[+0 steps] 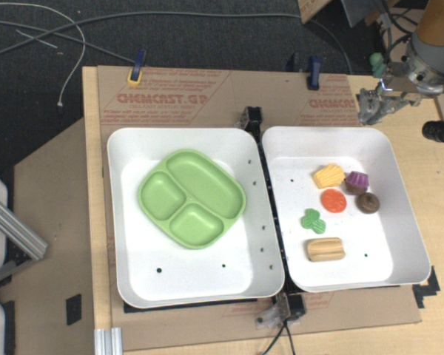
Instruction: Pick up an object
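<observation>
Fingers of the gripper hang over the bench just beyond the right bin's far corner, holding nothing; whether they are spread or closed I cannot tell. Toy foods lie in that bin: corn, grapes, tomato, donut, broccoli and hotdog, all probably light, stiff and smooth; the hotdog, lying apart, looks easiest taken across its short sides. Red print on the cardboard reads roughly "CHEMCAST GP".
</observation>
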Controlling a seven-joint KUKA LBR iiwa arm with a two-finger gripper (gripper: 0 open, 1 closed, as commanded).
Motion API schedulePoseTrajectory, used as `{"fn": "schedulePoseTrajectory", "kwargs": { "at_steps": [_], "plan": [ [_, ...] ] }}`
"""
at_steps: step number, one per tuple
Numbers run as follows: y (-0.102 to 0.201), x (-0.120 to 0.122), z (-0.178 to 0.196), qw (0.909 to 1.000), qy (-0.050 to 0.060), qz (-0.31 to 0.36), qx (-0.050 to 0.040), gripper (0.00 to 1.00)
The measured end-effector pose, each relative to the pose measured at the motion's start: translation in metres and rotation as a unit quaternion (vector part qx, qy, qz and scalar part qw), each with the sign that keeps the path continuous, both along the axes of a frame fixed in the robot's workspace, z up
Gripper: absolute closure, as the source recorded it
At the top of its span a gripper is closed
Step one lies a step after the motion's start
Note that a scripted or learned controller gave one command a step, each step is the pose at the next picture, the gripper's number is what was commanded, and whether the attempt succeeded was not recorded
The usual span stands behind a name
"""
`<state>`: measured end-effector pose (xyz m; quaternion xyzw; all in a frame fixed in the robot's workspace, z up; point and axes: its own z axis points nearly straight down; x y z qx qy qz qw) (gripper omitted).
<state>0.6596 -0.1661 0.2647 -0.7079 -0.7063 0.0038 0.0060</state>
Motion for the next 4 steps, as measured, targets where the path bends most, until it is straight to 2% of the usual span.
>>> {"fn": "schedulePoseTrajectory", "kwargs": {
  "at_steps": [1, 2, 4],
  "plan": [
    [0.001, 0.002, 0.008, 1.0000, -0.007, 0.001, -0.0013, 0.00],
    [0.010, -0.001, -0.040, 1.0000, -0.004, 0.002, -0.0007, 0.00],
    [0.016, 0.003, -0.164, 1.0000, -0.004, 0.002, -0.0006, 0.00]
  ]
}}
